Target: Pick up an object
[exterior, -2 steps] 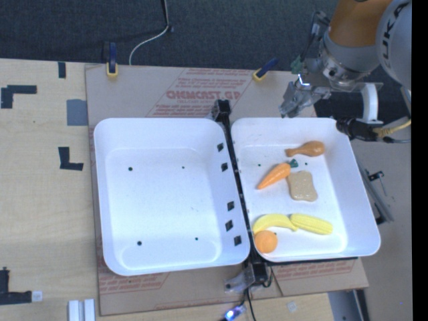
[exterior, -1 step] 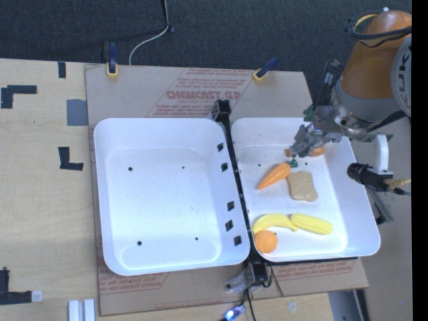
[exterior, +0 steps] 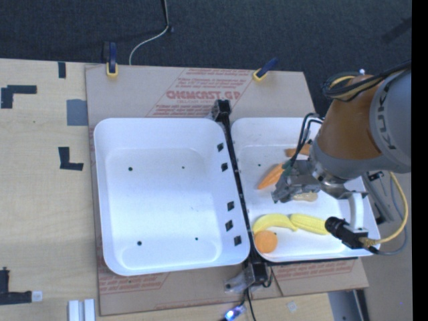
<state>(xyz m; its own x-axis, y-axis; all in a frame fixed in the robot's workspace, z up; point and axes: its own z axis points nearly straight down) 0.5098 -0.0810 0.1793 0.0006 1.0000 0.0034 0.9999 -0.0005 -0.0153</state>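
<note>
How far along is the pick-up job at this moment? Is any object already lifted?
Done: the gripper is down in the right bin, next to the orange carrot. In hand: nothing is seen between its fingers. The yellow banana and the orange ball lie at the bin's near edge. Left: to close on one object and lift it. The left bin plays no part yet.

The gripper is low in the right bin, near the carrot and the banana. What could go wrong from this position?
1. The gripper sits beside the carrot, not clearly over it, so it may close on nothing.
2. The banana and the orange ball lie touching near the bin's front wall; a sweep could push them together.
3. A tan object lies partly under the wrist, so it might be knocked.
</note>
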